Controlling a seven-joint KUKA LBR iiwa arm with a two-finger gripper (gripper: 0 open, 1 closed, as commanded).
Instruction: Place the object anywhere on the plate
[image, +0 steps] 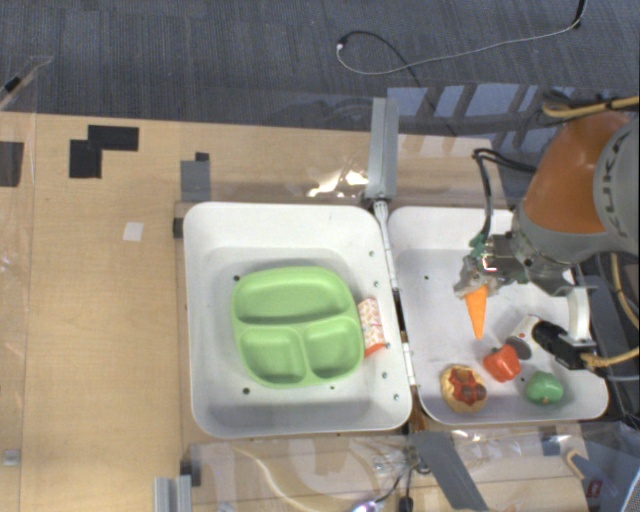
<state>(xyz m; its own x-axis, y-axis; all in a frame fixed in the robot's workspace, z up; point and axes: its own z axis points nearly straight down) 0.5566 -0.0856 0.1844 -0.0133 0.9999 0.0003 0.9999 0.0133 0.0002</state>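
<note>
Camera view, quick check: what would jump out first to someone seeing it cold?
The bright green divided plate in the left bin, with a small red-and-white packet leaning by its right edge. Next, the grey arm with its orange band over the right bin, its gripper at the top of an orange carrot; other toy foods sit along that bin's near edge.

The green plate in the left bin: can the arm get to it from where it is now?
Probably yes. The green plate lies open from above; only a small packet rests at its right rim. The gripper is over the right bin, holding the carrot.
</note>
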